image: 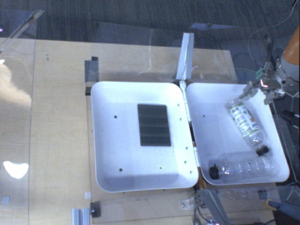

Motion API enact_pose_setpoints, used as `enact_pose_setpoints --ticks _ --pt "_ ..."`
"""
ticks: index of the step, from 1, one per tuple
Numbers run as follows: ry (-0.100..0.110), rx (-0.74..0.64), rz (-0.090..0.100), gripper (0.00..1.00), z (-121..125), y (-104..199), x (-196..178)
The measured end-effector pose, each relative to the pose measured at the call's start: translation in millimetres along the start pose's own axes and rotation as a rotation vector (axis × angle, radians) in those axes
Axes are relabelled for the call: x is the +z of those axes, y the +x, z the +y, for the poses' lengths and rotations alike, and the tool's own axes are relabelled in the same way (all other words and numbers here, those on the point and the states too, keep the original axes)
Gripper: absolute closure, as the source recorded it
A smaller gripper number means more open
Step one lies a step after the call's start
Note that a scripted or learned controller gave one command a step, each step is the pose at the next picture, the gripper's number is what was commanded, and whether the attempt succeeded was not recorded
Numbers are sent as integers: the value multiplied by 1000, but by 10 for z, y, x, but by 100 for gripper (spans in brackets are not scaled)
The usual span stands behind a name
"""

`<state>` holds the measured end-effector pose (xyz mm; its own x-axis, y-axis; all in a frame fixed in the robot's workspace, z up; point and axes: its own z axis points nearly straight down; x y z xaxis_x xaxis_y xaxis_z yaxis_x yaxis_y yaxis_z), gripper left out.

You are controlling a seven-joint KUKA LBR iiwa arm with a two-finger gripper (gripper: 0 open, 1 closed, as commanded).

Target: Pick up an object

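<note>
In the camera view I am reaching in over the far right corner of the right bin (281, 144), my gripper (255, 89) hanging just above the base end of the labelled bottle (243, 122); I cannot tell how it is set. That bottle is lying slantwise, its dark cap toward the near wall, and a second clear bottle (241, 168) is lying along that wall. I am judging it best to come down squarely across the labelled bottle's middle, since a round body is likely to roll away

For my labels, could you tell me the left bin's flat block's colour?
Black block, in the camera view.
</note>
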<state>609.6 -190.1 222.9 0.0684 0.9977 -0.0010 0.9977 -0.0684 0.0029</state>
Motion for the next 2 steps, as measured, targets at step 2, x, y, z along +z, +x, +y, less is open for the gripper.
enact_pose_setpoints --ticks 2 --pt "-3 -306 1 0 153 -141 1356"
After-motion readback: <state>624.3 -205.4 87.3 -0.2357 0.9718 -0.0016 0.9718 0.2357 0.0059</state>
